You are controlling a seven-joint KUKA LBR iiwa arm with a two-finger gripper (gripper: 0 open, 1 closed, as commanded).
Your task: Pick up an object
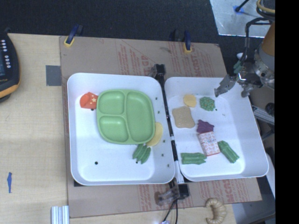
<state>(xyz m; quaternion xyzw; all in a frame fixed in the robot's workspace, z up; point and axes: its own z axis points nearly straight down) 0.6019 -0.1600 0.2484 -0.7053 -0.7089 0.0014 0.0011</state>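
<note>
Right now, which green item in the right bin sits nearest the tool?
The broccoli floret, beside the yellow round piece near the bin's far edge, just below the tool. The two long green vegetables lie by the near edge.

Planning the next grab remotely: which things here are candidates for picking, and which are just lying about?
Candidates, right bin: yellow disc, broccoli, bread slice, purple piece, packet, two green pods.

Lying about: pendant, clamps, tan curl on the bench.
</note>
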